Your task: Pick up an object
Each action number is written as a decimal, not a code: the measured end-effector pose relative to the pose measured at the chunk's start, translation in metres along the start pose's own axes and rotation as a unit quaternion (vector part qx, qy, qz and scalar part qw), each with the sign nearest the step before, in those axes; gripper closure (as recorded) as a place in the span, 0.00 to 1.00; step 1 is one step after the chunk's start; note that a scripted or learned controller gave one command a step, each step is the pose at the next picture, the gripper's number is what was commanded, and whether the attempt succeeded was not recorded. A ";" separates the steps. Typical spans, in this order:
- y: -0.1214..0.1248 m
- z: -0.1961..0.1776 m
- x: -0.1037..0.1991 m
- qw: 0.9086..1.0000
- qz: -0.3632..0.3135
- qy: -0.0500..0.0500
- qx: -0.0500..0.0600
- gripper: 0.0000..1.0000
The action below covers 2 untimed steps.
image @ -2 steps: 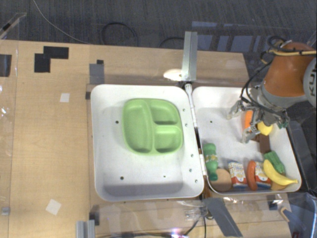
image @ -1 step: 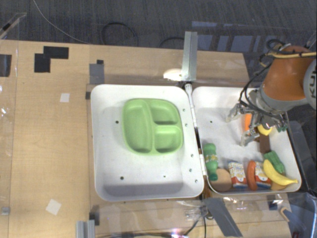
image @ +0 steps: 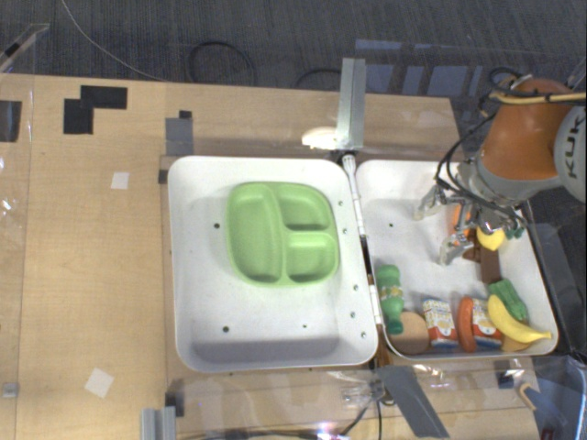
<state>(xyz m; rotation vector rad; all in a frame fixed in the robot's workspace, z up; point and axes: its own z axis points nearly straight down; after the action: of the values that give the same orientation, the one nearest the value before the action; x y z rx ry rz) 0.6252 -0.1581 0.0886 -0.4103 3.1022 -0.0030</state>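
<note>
The gripper hangs over the right bin, fingers spread, a small yellow object between them, apparently held. Below it lie 1 banana, 1 green bottle and 2 small packages. Left: 1 green tray.

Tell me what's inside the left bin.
The left bin holds a green divided plate, lying flat near its middle. Whatever may lie beneath the plate is covered.
</note>
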 end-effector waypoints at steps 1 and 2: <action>0.014 -0.001 0.036 1.000 0.005 0.000 0.000 0.00; 0.052 -0.003 0.109 0.999 0.050 -0.001 0.001 0.00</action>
<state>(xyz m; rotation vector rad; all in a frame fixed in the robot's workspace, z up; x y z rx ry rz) 0.5064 -0.1357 0.0905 -0.2553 3.1165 -0.0058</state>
